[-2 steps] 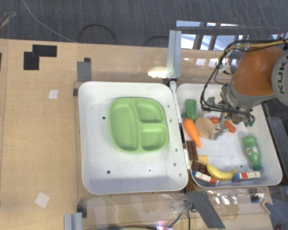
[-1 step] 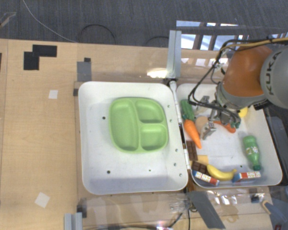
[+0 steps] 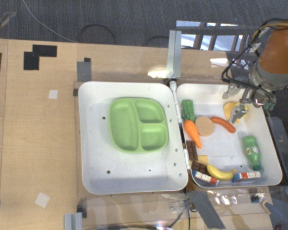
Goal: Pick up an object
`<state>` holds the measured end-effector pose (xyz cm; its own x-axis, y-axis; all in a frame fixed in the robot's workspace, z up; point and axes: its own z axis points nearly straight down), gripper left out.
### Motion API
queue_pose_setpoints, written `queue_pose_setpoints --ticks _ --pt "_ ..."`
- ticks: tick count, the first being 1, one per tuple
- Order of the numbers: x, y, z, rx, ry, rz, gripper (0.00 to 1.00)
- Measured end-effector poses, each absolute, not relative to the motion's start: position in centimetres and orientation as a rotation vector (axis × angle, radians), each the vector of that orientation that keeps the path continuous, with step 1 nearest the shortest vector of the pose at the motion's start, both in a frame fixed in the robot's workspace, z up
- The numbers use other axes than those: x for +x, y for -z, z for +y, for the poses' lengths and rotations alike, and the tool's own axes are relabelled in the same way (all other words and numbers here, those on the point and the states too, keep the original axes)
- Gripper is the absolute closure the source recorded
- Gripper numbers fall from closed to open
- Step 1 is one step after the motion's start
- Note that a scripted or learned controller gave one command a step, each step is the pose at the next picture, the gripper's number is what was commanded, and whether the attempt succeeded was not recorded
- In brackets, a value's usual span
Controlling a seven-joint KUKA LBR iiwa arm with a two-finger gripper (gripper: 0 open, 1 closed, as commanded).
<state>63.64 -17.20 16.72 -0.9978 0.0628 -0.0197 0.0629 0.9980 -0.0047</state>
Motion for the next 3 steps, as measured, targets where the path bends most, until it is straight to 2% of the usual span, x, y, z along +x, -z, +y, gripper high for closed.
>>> queue_pose_setpoints --ticks 1,2,3 --pt "63.8 -9.0 -18.8 0.030 0.004 3.126 0.00" --pt "60.5 -8.9 -16.8 0.122 0.001 3.129 0.00" --pt "61.4 -8.9 -9.8 0.265 -0.004 3.117 0.00"
